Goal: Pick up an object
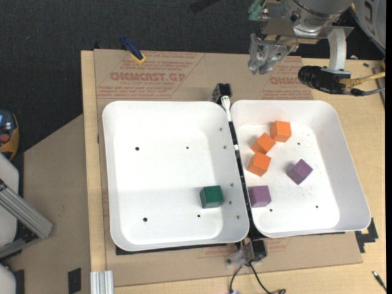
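Hovering at twelve o'clock above the right shallow white plastic bin (343, 164), the gripper (264, 60) carries nothing; whether it is spread, I cannot tell. All picking remains.

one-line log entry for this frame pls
phase: pre-grasp | gripper: above bench beyond right bin, nothing held | right bin: three orange cubes, two purple cubes | left bin: green cube

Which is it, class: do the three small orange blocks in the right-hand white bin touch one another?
Cannot tell. In the camera view the upper orange block, middle orange block and lower orange block sit corner to corner in the right bin, showing neither plain gap nor plain contact.
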Controlling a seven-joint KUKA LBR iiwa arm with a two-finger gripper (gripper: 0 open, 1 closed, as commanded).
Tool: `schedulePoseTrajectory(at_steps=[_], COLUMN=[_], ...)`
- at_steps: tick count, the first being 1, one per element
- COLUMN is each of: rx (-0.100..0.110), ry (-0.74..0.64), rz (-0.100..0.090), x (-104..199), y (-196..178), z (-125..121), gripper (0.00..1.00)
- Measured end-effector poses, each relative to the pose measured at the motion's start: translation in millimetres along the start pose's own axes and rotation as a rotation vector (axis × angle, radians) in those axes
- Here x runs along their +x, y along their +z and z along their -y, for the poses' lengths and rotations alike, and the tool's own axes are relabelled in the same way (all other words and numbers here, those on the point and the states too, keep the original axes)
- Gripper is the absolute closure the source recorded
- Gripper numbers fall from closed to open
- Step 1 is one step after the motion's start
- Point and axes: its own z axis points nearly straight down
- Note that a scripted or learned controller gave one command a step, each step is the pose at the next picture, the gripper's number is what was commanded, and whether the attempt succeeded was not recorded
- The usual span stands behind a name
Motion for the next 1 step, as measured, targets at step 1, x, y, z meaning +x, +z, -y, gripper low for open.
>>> schedulePoseTrajectory(at_steps=[1], rx=[0.001], ry=[0.002], rz=[-0.001], x=[-69.2], y=[32.2], z=[25.9], gripper=[1.00])
